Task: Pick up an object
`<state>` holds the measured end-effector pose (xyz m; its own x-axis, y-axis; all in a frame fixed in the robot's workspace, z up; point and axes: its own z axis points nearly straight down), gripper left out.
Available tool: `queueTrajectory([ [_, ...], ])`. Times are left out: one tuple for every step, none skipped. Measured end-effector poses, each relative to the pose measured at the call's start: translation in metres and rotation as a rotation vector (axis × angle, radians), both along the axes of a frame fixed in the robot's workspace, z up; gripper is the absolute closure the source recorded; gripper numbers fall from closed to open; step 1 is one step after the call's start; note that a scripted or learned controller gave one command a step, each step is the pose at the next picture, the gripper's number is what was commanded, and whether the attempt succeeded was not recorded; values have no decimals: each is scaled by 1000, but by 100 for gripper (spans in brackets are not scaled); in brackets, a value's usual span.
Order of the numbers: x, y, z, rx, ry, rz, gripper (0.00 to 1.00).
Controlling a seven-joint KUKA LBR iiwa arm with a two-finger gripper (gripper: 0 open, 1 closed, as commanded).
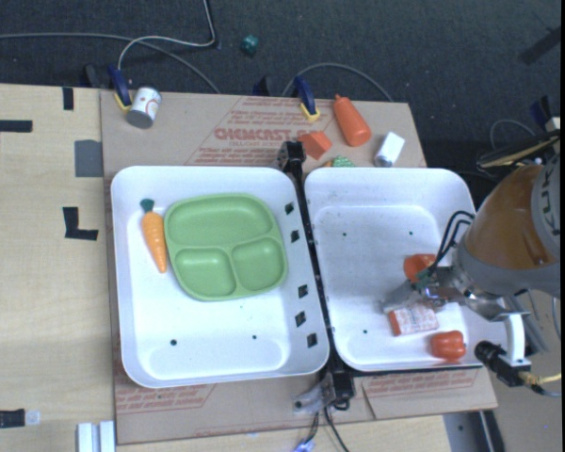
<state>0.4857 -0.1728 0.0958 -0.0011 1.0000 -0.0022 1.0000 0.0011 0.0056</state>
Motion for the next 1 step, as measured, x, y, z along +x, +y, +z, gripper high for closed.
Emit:
queueTrajectory([
  [106, 84, 89, 3, 4, 2, 100],
])
